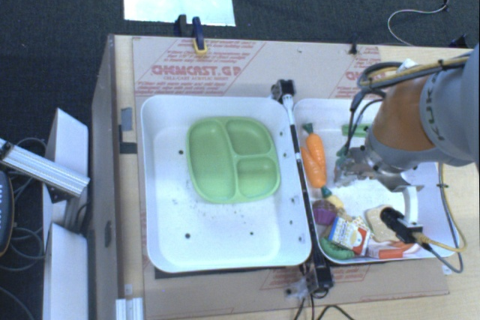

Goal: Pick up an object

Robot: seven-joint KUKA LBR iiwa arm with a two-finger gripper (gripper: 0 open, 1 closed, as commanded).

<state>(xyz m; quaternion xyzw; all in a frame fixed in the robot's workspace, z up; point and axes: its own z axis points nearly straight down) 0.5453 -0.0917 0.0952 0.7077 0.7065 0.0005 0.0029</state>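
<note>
In the right bin (330, 113) an orange toy carrot (314, 157) lies along the left wall. Below it sit a small yellow piece (334, 201), a purple item (324, 214), a red and white carton (347, 233), a green item (337, 252) and a tan slice (377, 220). My gripper (346, 170) hangs low over the middle of this bin, just right of the carrot, with the grey and orange arm (409, 124) covering the bin's right half. Nothing is visibly held.
The left bin (150, 161) holds a green divided plate (232, 159). A black divider strip (298, 168) runs between the two bins. A black and yellow cable (409, 232) trails over the right bin's lower corner. A blue clamp (197, 32) sits at the bench's back edge.
</note>
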